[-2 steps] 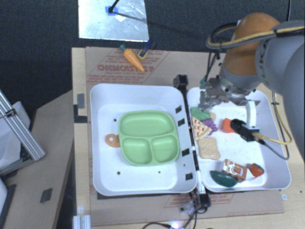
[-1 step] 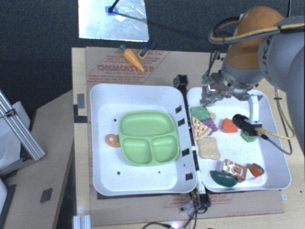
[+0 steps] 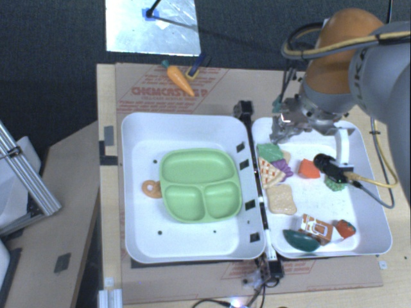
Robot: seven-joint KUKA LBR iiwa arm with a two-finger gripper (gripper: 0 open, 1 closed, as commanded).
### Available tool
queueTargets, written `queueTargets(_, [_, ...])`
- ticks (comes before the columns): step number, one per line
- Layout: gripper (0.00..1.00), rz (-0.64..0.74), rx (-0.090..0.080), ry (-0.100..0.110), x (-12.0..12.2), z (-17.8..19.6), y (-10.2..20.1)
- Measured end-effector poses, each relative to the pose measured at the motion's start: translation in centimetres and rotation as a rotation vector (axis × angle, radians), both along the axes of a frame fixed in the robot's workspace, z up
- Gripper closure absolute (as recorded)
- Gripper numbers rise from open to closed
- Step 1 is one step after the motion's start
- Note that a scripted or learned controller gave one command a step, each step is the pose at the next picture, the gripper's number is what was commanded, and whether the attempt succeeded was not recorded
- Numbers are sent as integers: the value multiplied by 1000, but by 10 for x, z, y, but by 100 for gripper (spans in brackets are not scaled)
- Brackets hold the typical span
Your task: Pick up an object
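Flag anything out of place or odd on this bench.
One thing: a toy carrot lies outside both bins, on the cardboard behind the left bin. A small pretzel lies loose beside the green tray. The other items sit in the right bin, below the gripper.

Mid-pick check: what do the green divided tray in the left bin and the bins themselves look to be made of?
Green divided tray: looks like moulded plastic, matte to satin, with soft rounded compartment walls and even colour. Left bin and right bin: probably thin formed white plastic, smooth with a slight sheen and rounded corners. I cannot confirm either from this view.
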State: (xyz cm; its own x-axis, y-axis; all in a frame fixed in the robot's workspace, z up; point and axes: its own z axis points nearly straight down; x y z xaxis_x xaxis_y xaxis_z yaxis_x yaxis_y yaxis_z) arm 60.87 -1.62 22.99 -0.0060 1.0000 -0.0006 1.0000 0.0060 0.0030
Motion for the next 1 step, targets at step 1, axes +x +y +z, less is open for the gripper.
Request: queueTargets(1, [100, 1, 0, 3, 0, -11, 2])
